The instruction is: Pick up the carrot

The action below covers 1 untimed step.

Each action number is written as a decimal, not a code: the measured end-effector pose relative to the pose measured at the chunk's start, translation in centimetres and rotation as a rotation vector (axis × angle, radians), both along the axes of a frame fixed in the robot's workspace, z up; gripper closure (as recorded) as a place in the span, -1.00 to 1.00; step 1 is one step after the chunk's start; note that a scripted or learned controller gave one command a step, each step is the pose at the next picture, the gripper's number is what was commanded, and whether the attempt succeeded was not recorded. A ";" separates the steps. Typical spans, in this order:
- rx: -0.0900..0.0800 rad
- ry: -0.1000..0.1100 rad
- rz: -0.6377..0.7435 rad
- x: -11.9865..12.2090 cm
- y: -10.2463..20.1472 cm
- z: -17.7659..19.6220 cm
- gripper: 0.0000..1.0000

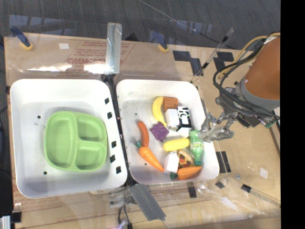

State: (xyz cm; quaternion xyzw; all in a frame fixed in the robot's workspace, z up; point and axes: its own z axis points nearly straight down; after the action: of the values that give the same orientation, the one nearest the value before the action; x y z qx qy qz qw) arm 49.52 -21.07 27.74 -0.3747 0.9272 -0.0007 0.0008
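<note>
While the end effector (217, 130) hangs just outside the right bin's (125, 128) rim — whether its fingers are apart or together I cannot tell — the carrot (150, 159) lies well to its left on the bin floor, ungrasped, so the whole pick-up remains.

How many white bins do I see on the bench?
2: the left bin holds a green plate; the right bin holds the toy foods.
</note>
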 end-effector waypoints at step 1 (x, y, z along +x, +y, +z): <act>-0.003 -0.007 0.211 -0.4 0.1 6.2 1.00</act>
State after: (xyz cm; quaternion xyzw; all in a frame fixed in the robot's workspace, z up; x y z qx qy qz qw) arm 49.09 -21.00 33.90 -0.4701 0.8826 -0.0032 0.0033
